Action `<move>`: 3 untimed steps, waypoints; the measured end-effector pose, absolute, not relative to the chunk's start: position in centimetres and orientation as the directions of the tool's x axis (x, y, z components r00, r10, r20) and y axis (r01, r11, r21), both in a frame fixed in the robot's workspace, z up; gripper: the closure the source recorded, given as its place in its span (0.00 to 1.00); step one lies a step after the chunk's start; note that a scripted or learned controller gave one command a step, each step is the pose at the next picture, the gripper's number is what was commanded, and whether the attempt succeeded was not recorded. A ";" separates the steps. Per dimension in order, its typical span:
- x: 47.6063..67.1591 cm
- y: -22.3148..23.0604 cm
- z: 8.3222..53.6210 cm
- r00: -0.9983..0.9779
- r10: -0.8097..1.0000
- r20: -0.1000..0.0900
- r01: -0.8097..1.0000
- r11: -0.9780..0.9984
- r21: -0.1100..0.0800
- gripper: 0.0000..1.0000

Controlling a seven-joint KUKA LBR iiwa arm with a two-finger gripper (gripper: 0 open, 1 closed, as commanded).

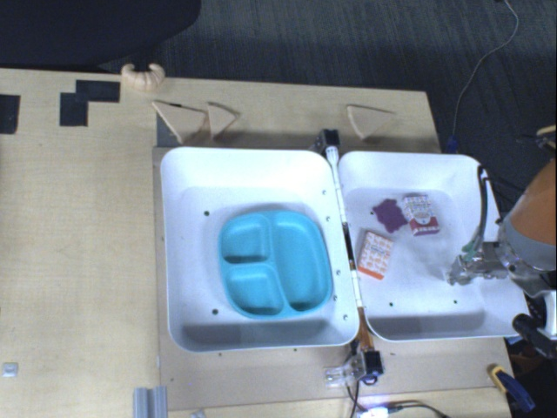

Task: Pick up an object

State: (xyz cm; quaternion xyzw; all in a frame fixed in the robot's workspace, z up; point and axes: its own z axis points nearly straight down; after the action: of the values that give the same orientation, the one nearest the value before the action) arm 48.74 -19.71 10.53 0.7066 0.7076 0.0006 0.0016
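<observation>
Three small items are seen lying flat on the floor of the right bin (452, 168): a purple object (389, 214), a red-and-white packet (420, 215) just beside it, and an orange-printed card (376, 254) nearer the bins' shared wall; all are judged light, thin and rather slick, so a pinch across a short edge would probably serve best. The gripper (462, 273) is poised low over that bin's right part, well apart from them, and whether it is spread or closed cannot be told. The bin floor is smooth and white with open room around the items, while a blue divided tray (274, 264) is held in the left bin (187, 233).
</observation>
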 end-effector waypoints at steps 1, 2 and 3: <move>54.3 -20.6 8.8 -0.005 1.000 -0.002 1.000 0.005 0.007 1.00; 54.4 -20.5 8.7 -0.007 1.000 0.001 1.000 0.007 0.007 0.00; 54.5 -20.5 9.9 -0.011 1.000 -0.003 1.000 0.011 0.013 1.00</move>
State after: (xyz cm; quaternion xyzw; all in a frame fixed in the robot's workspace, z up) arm 54.55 -20.53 9.87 0.7031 0.7110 0.0035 0.0058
